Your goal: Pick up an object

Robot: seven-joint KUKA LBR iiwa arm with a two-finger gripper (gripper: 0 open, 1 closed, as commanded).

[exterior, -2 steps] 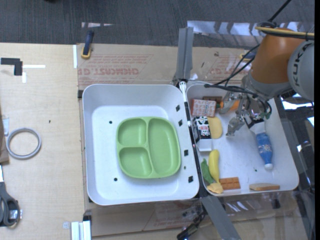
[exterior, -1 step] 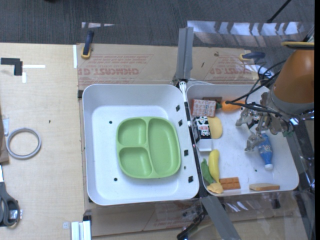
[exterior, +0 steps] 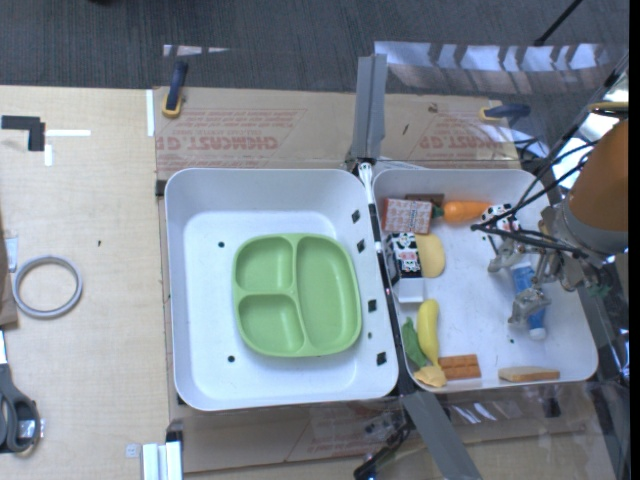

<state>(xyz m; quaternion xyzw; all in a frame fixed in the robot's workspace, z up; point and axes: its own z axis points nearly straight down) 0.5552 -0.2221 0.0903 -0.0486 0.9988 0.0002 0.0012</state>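
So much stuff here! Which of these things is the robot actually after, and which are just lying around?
For the job:
gripper, low in the right bin
blue tube under it
banana
carrot
red box
brown block

Just lying about:
green plate in the left bin
tape roll
scissors

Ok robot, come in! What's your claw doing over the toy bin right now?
Gripper low in right bin, over a blue object. Grasp not confirmed. Banana and carrot sit apart by the left wall.
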